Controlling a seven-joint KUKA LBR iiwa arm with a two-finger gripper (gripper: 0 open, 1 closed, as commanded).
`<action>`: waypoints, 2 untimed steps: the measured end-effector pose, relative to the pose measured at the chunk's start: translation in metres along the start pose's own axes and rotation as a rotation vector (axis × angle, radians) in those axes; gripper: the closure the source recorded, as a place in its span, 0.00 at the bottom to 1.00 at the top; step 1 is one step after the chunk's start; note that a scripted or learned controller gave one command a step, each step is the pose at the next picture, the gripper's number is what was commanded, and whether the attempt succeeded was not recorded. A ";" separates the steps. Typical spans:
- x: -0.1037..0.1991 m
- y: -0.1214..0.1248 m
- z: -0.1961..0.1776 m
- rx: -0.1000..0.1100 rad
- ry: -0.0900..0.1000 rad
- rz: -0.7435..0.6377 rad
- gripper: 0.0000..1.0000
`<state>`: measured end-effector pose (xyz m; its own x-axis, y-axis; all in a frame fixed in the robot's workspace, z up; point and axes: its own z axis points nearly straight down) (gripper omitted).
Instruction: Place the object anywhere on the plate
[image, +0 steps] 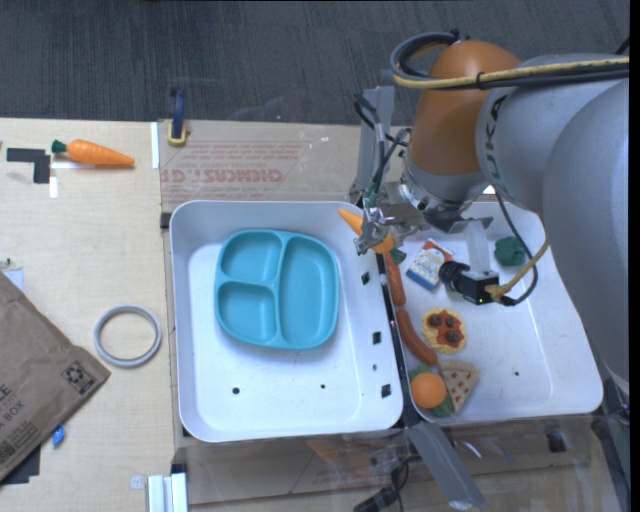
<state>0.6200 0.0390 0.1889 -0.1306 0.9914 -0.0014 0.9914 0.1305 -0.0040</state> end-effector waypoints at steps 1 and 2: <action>0.063 -0.012 0.062 0.003 0.000 0.004 1.00; -0.016 -0.020 0.000 -0.001 -0.001 -0.090 1.00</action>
<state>0.6020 0.0202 0.1894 -0.2191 0.9757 -0.0017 0.9757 0.2191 -0.0035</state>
